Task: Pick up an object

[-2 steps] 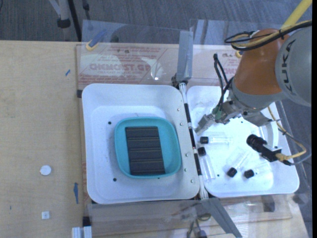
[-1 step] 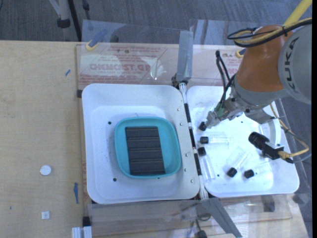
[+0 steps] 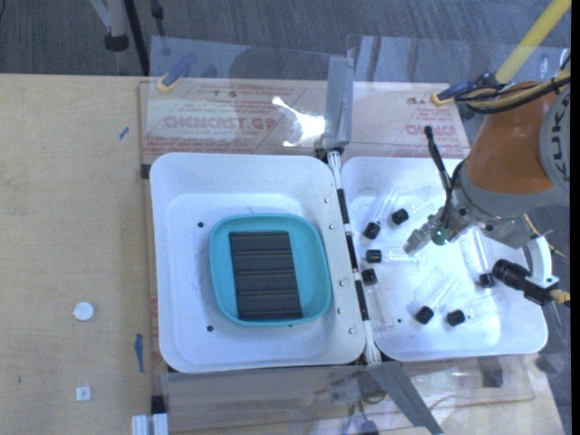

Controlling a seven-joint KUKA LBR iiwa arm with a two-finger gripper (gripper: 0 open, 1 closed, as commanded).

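While the end effector (image 3: 424, 239) hung low over the right bin (image 3: 517, 333) among clear black-capped tubes (image 3: 385, 217), its opening was indiscernible.

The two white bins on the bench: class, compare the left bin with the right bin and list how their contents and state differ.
The left bin holds one large teal tray with a dark ribbed insert; the right bin holds several small clear tubes with black caps, scattered about. The end effector hangs over the right bin, while nothing reaches over the left bin. Both bins are shallow, white and stand side by side.
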